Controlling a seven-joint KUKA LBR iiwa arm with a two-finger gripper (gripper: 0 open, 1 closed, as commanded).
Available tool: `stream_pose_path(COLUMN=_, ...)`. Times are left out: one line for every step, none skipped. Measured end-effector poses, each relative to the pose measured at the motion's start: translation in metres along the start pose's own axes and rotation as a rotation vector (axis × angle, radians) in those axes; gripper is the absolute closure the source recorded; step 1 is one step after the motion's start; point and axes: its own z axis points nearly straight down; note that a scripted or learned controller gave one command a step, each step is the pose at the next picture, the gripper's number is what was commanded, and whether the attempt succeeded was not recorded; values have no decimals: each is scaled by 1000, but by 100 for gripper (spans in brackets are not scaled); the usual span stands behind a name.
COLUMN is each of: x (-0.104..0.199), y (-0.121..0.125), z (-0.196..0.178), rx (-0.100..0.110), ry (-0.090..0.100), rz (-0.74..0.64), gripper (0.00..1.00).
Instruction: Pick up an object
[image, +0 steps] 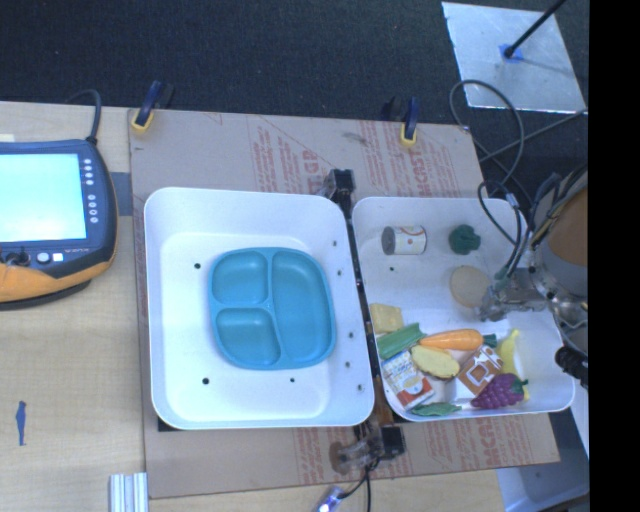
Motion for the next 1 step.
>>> stream_pose_path(x=32, y=25, z=-88, rx=-5, ry=2, rz=5, gripper=100)
